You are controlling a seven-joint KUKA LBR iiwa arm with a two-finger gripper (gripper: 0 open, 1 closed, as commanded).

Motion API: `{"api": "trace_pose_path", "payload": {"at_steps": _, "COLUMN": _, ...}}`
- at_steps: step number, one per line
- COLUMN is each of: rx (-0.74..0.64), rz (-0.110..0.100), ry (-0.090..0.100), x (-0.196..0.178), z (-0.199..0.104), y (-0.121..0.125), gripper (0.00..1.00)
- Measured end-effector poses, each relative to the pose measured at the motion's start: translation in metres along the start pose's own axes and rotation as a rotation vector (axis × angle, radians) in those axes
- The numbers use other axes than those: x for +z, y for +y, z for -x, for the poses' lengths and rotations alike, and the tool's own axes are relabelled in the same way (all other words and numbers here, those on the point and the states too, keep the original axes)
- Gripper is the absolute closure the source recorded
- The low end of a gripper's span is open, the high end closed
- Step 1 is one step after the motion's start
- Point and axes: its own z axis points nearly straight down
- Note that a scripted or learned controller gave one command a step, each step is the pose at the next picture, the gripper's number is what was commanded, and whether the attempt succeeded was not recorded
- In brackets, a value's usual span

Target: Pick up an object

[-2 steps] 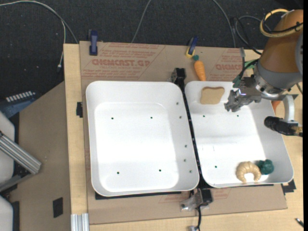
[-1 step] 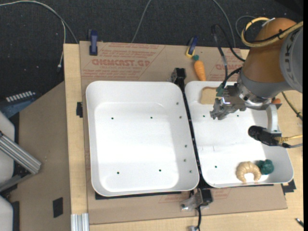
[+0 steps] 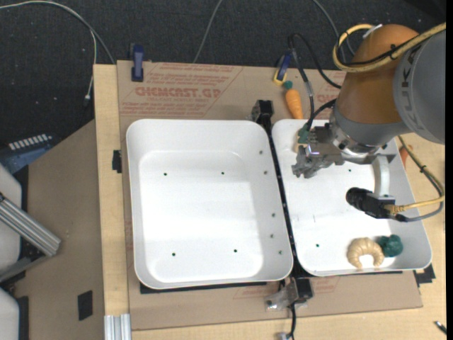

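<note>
A croissant-shaped tan object (image 3: 364, 252) is lying in the right bin (image 3: 322, 218), close to that bin's near right corner, its curved ends pointing toward the near rim. A small green object (image 3: 391, 245) is sitting just beside it on the side toward the bin's right wall; the two seem to be touching, though the view is too small to be sure.

In the camera view, the arm (image 3: 425, 91) is reaching in over the right bin's far right part, and its orange band (image 3: 379, 69) is hanging above the bin's far rim. The jaws are pointing down over the far left part of the right bin, near its left wall and well apart from the tan object. Whether they are wide or narrow cannot be told, since the grey metal there is blurring together, and nothing is showing between them. A black part (image 3: 364, 200) fixed to the wrist is hanging over the middle of the right bin, between the jaws and the tan object, and a yellow cable (image 3: 425, 204) is running from it toward the bin's right wall.

An orange carrot-like piece (image 3: 294, 103) is lying outside the right bin, just beyond its far left corner, on the counter (image 3: 177, 91). The left bin (image 3: 205, 204) is sitting against the right bin's left wall, the two rims touching along their length, and a black clip (image 3: 263, 110) is standing at the far end of that shared edge
</note>
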Motion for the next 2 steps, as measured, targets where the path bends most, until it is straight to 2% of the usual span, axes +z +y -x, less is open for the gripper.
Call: {"api": "trace_pose_path", "payload": {"at_steps": 2, "rx": 0.000, "rz": -0.002, "ry": -0.001, "x": 0.001, "z": -0.084, "y": -0.030, "gripper": 1.00}}
